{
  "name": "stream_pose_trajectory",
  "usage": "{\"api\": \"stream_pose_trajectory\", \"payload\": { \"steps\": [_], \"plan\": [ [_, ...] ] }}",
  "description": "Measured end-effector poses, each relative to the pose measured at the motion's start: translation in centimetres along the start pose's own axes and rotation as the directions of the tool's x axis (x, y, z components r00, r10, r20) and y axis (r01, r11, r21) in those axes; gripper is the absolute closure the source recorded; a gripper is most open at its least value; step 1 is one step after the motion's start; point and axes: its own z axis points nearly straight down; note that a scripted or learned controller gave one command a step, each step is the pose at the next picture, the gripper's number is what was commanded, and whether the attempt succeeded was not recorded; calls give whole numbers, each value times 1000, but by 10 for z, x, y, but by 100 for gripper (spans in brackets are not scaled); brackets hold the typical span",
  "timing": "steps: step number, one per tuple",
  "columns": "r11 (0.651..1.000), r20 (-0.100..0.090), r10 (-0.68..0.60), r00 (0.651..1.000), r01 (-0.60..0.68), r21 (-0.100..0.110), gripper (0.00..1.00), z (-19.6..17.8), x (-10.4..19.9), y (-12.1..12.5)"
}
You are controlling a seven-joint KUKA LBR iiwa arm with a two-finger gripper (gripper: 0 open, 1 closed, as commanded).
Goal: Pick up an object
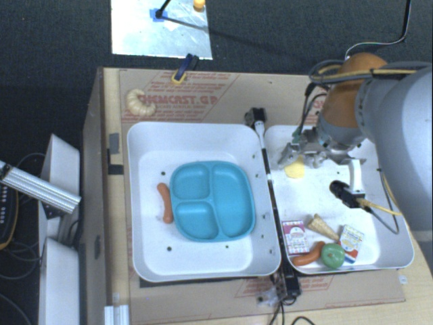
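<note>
Two white bins sit side by side on a cardboard-lined bench. The left bin (pixel 145 181) holds a blue divided plate (pixel 211 200), with an orange sausage (pixel 165 203) lying just left of the plate. In the right bin (pixel 392 249), the arm's gripper (pixel 302 153) hangs low near the far left corner, directly above a small yellow piece (pixel 295 170); whether it grips anything cannot be told. Along the right bin's near edge, well apart from the gripper, lie a pink carton (pixel 295 235), an ice-cream cone (pixel 323 227), a green apple (pixel 332 256), another sausage (pixel 308 254) and a small white box (pixel 351 240).
</note>
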Motion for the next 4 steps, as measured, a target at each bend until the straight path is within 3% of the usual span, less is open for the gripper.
{"api": "stream_pose_trajectory", "payload": {
  "steps": [1, 2, 3, 4],
  "plan": [
    [1000, 0, 0, 1000, 0, -1, 0, 0, -17, 10],
    [1000, 0, -1, 1000, 1, 0, 0, 0, 1, 1],
    [1000, 1, -4, 1000, 4, -2, 100, -11, 1, 1],
    [1000, 1, -4, 1000, 4, -3, 0, -11, 1, 1]
  ]
}}
